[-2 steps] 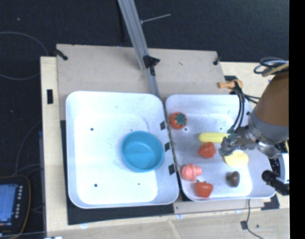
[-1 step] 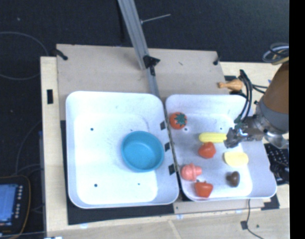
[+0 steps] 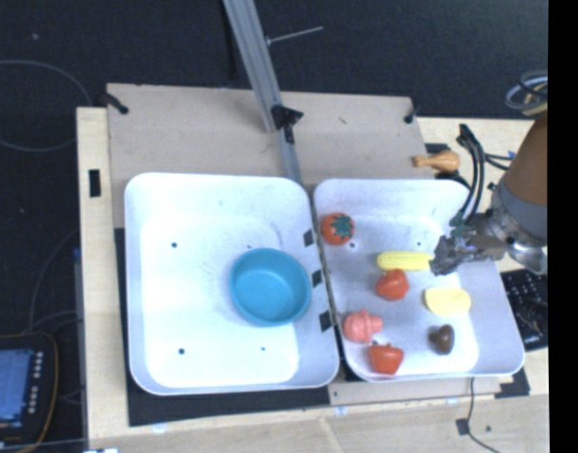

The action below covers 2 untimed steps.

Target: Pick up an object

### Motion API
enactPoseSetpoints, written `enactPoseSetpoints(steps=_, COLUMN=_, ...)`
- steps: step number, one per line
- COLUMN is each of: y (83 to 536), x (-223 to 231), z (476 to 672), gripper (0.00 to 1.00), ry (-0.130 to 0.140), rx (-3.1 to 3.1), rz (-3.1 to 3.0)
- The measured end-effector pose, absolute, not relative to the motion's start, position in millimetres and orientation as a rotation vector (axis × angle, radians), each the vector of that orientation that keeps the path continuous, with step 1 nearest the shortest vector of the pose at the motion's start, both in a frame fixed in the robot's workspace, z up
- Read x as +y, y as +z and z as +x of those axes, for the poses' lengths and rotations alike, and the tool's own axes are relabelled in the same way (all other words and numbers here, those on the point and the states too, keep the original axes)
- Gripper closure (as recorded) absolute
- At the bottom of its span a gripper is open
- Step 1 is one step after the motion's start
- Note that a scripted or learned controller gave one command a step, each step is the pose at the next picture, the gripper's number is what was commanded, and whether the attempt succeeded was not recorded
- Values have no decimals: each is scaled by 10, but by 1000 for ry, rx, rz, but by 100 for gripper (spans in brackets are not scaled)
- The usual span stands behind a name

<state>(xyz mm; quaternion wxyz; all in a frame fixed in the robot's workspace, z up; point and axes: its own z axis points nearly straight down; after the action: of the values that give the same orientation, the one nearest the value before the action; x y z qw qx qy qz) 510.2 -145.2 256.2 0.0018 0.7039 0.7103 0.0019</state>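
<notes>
White right bin (image 3: 365,206) holding toys: yellow banana piece (image 3: 403,261), red piece (image 3: 393,285), yellow block (image 3: 447,300), tomato (image 3: 337,227), pink piece (image 3: 362,326), red strawberry (image 3: 384,358), brown piece (image 3: 442,339). Gripper (image 3: 444,257) hovering just beside banana piece's right end, over bin; jaw state cannot be told. Left bin (image 3: 176,206) carrying blue bowl (image 3: 269,286). Nothing seen gripped.

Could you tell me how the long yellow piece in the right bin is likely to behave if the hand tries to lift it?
The yellow piece looks smooth and rounded, so it may slip or roll. It seems a small toy, probably light.
</notes>
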Motion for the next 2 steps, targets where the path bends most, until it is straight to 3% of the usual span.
enactPoseSetpoints(steps=2, y=2401, x=-441, z=5428, gripper=100, ry=-4, rx=2235, rz=2216)
